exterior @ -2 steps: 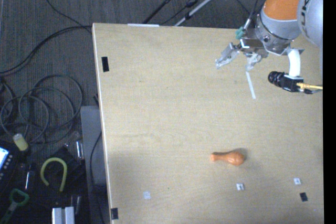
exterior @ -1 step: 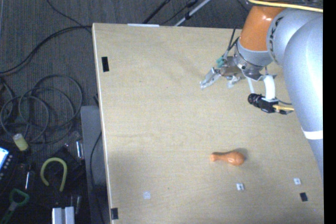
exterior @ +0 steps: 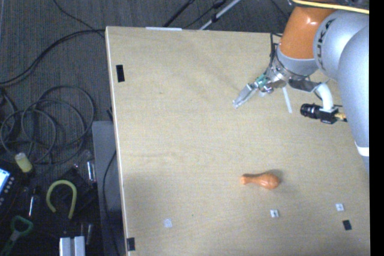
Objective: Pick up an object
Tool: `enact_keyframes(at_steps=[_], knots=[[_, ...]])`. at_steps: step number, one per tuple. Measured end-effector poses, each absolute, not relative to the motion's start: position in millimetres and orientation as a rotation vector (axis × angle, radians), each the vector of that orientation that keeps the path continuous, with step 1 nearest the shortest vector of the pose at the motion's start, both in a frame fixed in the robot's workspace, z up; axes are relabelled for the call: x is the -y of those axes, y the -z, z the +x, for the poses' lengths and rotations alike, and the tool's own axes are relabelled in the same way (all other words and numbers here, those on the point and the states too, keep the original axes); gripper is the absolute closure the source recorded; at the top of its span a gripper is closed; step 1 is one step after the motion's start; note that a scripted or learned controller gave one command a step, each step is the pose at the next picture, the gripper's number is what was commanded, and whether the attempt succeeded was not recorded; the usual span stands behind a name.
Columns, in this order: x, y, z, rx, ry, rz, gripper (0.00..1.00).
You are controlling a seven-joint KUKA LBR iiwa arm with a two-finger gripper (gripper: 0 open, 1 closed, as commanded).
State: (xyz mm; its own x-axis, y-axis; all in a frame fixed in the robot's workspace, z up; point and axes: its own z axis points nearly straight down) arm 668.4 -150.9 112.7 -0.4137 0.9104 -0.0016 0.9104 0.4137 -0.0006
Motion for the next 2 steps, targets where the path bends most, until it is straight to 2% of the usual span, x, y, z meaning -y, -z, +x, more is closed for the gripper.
enact_keyframes(at_steps=[1, 2], knots=[[191, -135, 668.8, -2.396, 0.0, 2.03, 0.0], [220, -84, 668.2, -2.604, 0.006, 1.755, 0.0]])
